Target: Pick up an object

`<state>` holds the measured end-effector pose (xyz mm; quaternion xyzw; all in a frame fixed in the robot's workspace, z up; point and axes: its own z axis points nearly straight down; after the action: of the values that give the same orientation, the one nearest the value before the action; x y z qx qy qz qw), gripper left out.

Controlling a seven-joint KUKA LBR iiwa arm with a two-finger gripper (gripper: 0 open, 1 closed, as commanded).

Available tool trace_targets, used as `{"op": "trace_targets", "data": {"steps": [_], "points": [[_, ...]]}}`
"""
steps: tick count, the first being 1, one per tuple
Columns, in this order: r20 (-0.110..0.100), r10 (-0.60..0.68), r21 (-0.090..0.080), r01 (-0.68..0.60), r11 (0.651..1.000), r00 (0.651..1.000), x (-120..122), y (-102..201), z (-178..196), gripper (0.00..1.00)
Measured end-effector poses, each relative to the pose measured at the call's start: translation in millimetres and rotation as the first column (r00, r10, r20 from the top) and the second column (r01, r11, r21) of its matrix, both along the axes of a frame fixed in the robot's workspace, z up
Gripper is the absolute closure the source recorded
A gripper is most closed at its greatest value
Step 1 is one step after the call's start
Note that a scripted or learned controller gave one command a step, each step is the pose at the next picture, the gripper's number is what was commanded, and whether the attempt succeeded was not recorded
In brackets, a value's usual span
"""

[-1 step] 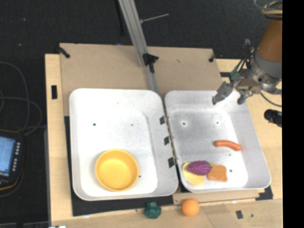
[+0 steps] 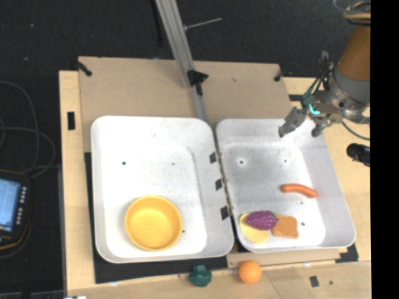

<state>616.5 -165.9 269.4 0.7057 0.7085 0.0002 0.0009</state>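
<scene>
A grey KUKA arm [image 2: 353, 67] with an orange band above the wrist reaches in from the right of the bench, its two-finger gripper [image 2: 303, 124] poised over the far right corner of the right bin [image 2: 262, 143]. The fingers [image 2: 290, 124] stand spread apart with nothing between them, one over the bin's back floor and the other at its right rim.

The objects lie well apart from the gripper, clustered along the near edge of the right bin: an orange carrot-like stick [image 2: 298, 190] near the right wall, and in front of it a purple grape bunch [image 2: 260, 219] touching a tan, bread-like piece [image 2: 286, 227], both resting partly on a pale yellow disc [image 2: 250, 232]. The back and middle of this bin's floor lie open beneath the gripper.

In the left bin [image 2: 149, 148] a yellow bowl [image 2: 153, 222] sits upright near the front edge, with broad bare floor behind it. An orange ball [image 2: 249, 271] and a small green object [image 2: 200, 276] rest on the bench just outside the bins' front rims. A metal post [image 2: 177, 36] slants up from between the bins at the back.
</scene>
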Motion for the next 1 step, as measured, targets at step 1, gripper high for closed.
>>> {"op": "trace_targets", "data": {"steps": [1], "points": [[-0.004,-0.004,-0.001,0.004,1.000,1.000,1.6,-3.7,-42.5,0.00]]}}
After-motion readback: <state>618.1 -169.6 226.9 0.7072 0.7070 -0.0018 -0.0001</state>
